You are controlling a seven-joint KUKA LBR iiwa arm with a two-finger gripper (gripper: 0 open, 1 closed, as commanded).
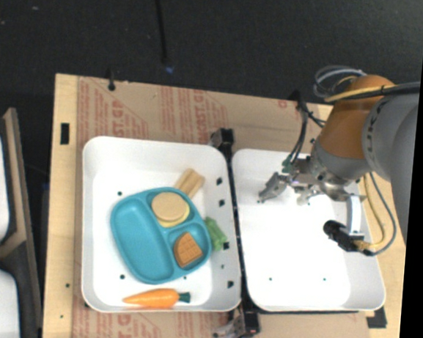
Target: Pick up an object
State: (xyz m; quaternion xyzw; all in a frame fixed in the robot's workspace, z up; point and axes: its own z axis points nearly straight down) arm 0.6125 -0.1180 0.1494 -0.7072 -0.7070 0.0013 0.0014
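Two-finger metal gripper, jaws spread and holding nothing, above the right white bin; orange plastic carrot, at eight o'clock, awaits picking.

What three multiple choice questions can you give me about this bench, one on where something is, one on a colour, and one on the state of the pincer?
1. Where does the carrot lie?
A. right bin
B. left bin, near its front wall
C. on the blue tray

2. What colour is the sectioned tray?
A. blue
B. red
C. yellow

3. What is between the fingers of the pincer?
A. the carrot
B. a cookie
C. nothing

Answers: 1 B, the carrot sits on the white floor of the left bin, in front of the tray. 2 A, the tray is light blue. 3 C, the pincer hangs open over the right bin.
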